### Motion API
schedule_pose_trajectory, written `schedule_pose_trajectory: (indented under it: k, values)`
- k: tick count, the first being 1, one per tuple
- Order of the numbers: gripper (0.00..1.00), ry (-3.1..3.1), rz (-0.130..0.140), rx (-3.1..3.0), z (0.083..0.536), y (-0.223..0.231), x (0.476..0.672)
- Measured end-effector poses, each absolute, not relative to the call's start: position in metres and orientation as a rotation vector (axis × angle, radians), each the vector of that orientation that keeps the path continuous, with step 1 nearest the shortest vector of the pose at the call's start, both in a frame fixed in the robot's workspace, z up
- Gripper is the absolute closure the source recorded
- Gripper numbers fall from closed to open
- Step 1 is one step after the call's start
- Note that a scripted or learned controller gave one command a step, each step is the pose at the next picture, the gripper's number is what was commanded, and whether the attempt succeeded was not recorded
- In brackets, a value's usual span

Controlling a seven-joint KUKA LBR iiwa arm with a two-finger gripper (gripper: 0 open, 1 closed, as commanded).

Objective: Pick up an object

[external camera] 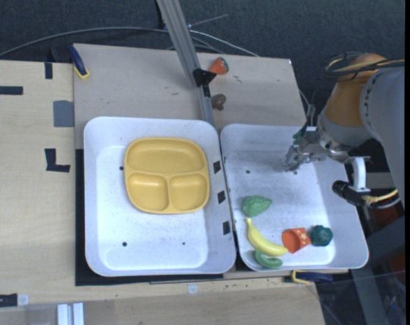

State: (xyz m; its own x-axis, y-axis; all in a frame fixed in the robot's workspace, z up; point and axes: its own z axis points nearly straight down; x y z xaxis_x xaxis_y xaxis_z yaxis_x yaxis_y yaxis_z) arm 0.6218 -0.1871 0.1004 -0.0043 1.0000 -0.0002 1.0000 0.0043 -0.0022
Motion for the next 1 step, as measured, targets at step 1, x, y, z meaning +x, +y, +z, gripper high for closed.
schedule_pose_trajectory:
  k: [1]
  values:
    - [1.0,-2.227,-0.005,-2.222,0.1618,-0.1805,0.6268]
